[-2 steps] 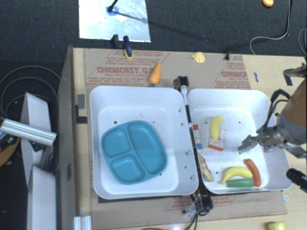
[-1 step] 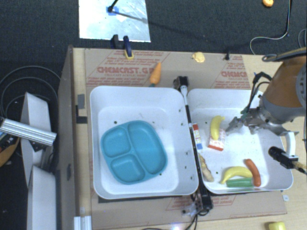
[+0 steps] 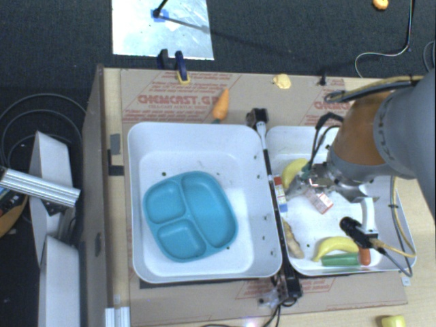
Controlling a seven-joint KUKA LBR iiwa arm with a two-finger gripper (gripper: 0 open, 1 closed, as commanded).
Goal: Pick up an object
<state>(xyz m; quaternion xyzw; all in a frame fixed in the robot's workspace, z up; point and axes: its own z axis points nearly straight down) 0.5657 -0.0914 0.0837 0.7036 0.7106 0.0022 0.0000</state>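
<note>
Nearest, at the view's 5 o'clock corner, a small yellow-green thing [image 3: 392, 321] lies on the bench [image 3: 354, 306], outside the bins. Just beyond it is the right bin [image 3: 310, 227]. Along its 6 o'clock wall lies a yellow banana [image 3: 332, 245], with a green vegetable [image 3: 338, 259] touching its near side. A small red-orange piece [image 3: 366, 256] sits at that vegetable's 3 o'clock end. A knobbly tan piece [image 3: 293, 240] lies against the bin's 9 o'clock wall.

The gripper [image 3: 312, 181] is down in the middle of this bin, and the grey arm [image 3: 392, 131] reaches in from 3 o'clock. A small white-and-red box [image 3: 321, 200] sits right at the gripper's 5 o'clock, touching it or nearly so. I cannot tell whether the box is between the jaws, nor whether the jaws are released or clenched. A second banana [image 3: 294, 172] lies at the gripper's 10 o'clock, partly covered by it.

The left bin [image 3: 184, 145] carries a blue divided plate [image 3: 189, 214] with three compartments, lying flat at its middle.

On the bench past the bins, an orange carrot [image 3: 220, 105] lies at the left bin's 1 o'clock. A small yellow lump [image 3: 282, 82] lies at the right bin's 12 o'clock.
</note>
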